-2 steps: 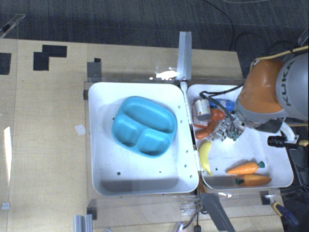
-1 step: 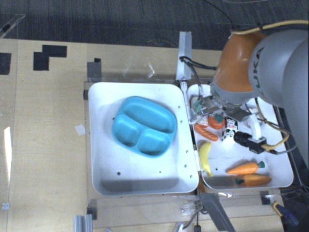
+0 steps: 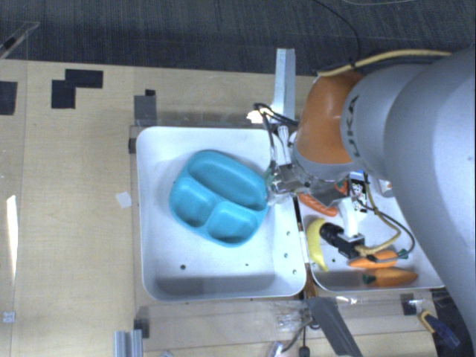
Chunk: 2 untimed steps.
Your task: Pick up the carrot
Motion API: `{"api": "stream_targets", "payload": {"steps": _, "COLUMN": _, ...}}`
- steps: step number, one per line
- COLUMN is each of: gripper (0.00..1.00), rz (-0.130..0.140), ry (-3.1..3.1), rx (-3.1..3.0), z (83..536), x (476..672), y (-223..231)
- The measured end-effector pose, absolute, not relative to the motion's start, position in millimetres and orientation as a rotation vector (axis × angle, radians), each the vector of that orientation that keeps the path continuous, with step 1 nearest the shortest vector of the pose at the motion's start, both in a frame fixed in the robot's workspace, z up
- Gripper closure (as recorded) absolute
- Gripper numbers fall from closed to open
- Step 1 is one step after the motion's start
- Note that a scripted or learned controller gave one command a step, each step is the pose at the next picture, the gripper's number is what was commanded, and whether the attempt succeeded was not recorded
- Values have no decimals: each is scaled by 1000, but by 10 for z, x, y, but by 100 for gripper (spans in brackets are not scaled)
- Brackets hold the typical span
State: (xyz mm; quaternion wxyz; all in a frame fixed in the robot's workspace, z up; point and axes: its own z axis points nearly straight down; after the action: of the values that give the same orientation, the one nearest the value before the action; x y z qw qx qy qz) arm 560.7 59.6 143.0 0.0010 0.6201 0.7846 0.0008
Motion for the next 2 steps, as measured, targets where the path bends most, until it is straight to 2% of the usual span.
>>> {"api": "stream_targets", "payload": {"steps": 1, "gripper": 100, "rz": 3, "ry": 2771, "rx": 1476, "z": 2210, "x": 6199, "y": 1031}}
{"api": "stream_targets", "payload": {"steps": 2, "gripper": 100, "rz": 5, "ry": 2849, "rx": 1318, "z": 1077, "x": 6096, "y": 1604}}
